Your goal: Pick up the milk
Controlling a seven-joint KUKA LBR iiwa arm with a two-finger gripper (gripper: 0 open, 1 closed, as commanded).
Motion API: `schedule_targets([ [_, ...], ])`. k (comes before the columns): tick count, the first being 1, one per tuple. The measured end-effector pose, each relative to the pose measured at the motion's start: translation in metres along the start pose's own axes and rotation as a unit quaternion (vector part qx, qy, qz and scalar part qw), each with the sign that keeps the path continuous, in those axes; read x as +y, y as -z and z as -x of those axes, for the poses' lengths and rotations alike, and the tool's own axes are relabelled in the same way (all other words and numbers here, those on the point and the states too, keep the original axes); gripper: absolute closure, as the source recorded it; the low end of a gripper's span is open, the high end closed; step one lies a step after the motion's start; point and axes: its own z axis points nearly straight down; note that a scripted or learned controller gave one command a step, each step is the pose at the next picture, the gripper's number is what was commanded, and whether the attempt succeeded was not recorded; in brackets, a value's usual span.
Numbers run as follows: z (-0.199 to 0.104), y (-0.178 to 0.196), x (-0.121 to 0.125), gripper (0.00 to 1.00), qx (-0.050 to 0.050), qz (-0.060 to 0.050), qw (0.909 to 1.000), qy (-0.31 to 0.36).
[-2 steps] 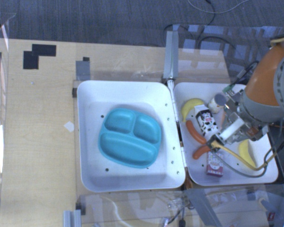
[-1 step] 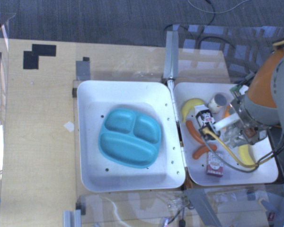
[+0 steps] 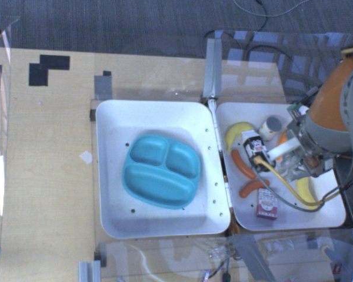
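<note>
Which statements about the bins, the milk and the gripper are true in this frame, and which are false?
1. The blue divided plate lies in the bin at the view's left. True.
2. The milk carton lies on that plate. False: it lies in the bin at the view's right, near its front edge.
3. The gripper is over the right-hand bin. True.
4. The gripper holds the milk carton. False: the carton lies on the bin floor, apart from it.
5. An orange sausage lies in the right-hand bin. True.

Blue divided plate (image 3: 162, 170) in left bin (image 3: 115, 128); banana (image 3: 238, 133), sausages (image 3: 242, 164), milk carton (image 3: 266, 204) in right bin (image 3: 332, 215), gripper (image 3: 300, 166) hovering above.
</note>
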Motion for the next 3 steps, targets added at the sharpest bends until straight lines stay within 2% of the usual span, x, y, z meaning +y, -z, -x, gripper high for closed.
schedule_targets([
  [1, -0.001, 0.010, 0.000, 1.00, 0.000, 0.000, 1.0000, 0.005],
  [2, -0.015, 0.041, -0.043, 1.00, 0.001, 0.001, 0.9969, -0.079],
  [3, -0.017, 0.051, -0.043, 1.00, 0.002, 0.002, 0.9972, -0.074],
])
